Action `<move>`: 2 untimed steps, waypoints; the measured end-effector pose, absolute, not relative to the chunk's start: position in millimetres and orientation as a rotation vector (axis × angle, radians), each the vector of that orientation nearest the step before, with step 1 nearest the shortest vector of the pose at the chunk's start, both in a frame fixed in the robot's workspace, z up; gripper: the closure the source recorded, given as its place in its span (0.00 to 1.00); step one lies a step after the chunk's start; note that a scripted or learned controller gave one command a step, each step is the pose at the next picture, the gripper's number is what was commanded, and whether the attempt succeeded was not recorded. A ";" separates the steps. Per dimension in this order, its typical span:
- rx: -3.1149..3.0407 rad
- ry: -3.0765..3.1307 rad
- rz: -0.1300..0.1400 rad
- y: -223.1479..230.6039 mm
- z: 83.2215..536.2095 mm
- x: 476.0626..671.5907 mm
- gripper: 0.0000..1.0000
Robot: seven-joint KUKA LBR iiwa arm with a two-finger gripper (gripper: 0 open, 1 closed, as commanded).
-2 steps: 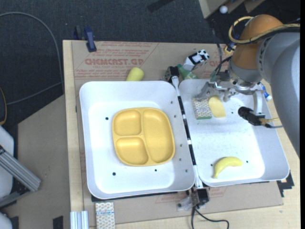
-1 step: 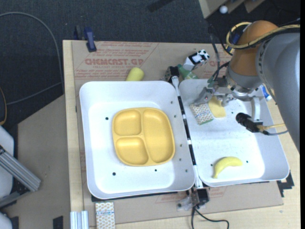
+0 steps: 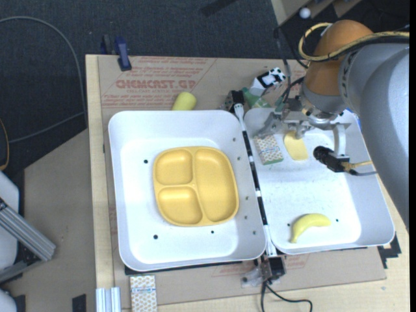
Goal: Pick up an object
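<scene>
Where the gripper [image 3: 300,123] is: low over the far end of the right bin [image 3: 364,203], reaching in from the picture's right.
Grip state: hidden under the wrist hardware at this slant, so I cannot tell whether it is spread or pressed together, and nothing can be seen held in it.
Nearest candidate: a pale yellow block [image 3: 296,147], lying flat on the bin floor just beside the gripper on the side toward the camera. Whether they touch, I cannot tell.
Block handling: probably light and a little soft, like foam or toy cheese. Its flat sides suit a pinch across the narrow width, and the low profile means coming down close to the floor.
Second candidate: a small patterned packet [image 3: 269,149], just beside the gripper toward the middle wall. It looks thin and flat, and likely hard to get under.
Third candidate: a toy banana [image 3: 308,225], well apart from the gripper, by the near edge. It looks smooth and curved, so it may roll; take it across the middle of the curve.
Left bin [image 3: 127,174]: well apart from the gripper, with a yellow divided plate [image 3: 195,186] that is wide and shallow, so only its rim could be pinched.
Worktop [image 3: 104,90]: one yellow cylinder [image 3: 184,101] lies outside the bins, beyond the left one.
Count: two bins, one block, one packet, one banana, one plate with three compartments, one cylinder.
</scene>
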State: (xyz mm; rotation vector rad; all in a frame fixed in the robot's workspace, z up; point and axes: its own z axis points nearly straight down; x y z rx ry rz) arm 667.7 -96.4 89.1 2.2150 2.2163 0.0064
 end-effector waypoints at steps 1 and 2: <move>2.219 2.218 0.002 -139.0 152.7 649.6 0.00; 2.217 2.220 0.005 -125.0 88.5 653.3 0.00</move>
